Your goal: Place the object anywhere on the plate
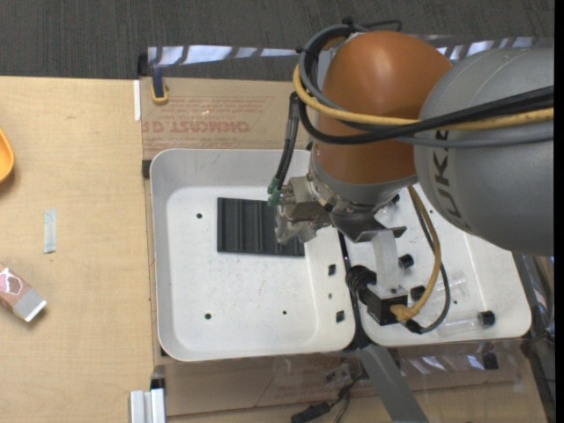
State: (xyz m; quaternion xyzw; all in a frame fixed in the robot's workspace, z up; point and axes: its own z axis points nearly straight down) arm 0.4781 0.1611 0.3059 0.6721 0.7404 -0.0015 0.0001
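Hovering at the right-hand edge of the dark ridged plate, the gripper sat low in the left bin, close to the wall it shares with the right bin. The wrist and the orange band of the arm covered the gripper from above, so it could not be told whether it stood wide, narrow or closed on anything. No object could be made out at the gripper or on the bare part of the plate. If one was carried, it lay hidden under the wrist.

The plate lay flat on the bin floor, in the upper middle of the bin, its right end under the gripper.

The step in hand was judged to be the placement. To do it well, the gripper should be moved left, toward the centre of the plate, since a release at the edge risks the object tipping onto the white floor. Descent should be vertical and slow, and release should come only near the ridged surface.
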